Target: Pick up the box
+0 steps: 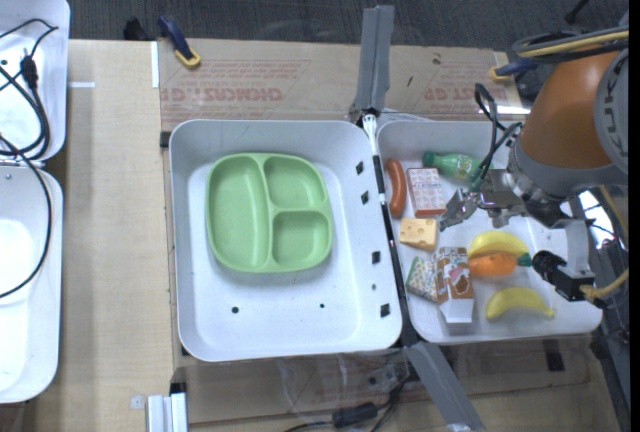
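Now your gripper (462, 207) — I cannot tell its state — hangs just right of the box (425, 190), whose long axis runs toward the far bin wall.

**Two bins side by side, goods crowded in the right one**

On the desk (110, 220) the left bin (200, 320) holds a divided plate (268, 212) lying left of its middle. The right bin (590, 318) carries the rest: a sausage (397, 188) along its left wall, a box (426, 191) just right of it, a bottle (452, 163) behind the box. A cheese wedge (419, 233) lies before the box. Nearer the front stand two cartons (441, 277), with a carrot (494, 265) and two bananas (519, 303) to their right. The gripper (462, 207) hangs just right of the box.
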Tool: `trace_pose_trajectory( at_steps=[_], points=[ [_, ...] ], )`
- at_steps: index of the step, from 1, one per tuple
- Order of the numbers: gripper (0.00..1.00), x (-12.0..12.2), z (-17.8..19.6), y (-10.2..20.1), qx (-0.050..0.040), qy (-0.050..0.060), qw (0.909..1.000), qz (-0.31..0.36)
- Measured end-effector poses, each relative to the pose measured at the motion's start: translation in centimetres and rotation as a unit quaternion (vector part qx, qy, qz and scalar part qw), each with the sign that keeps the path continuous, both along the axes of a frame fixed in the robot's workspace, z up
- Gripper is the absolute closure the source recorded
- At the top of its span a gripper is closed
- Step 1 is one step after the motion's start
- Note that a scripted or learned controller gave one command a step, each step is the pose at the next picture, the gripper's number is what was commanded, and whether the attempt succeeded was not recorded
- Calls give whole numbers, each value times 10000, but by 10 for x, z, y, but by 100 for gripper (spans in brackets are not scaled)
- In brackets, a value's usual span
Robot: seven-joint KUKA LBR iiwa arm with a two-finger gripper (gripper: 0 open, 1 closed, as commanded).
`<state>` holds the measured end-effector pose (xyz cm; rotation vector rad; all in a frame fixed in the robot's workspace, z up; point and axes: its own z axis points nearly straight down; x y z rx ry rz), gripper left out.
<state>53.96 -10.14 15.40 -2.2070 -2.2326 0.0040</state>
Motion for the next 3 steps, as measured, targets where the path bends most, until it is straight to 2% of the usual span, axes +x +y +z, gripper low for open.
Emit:
trace_pose_trajectory(
  at_steps=[1, 2, 3],
  points=[
    [0, 77, -63, 6, 0, -8, 9998, 211],
    [100, 77, -54, 5, -5, -9, 9998, 196],
    [100, 49, 95, 66, -6, -11, 9995, 320]
  ],
)
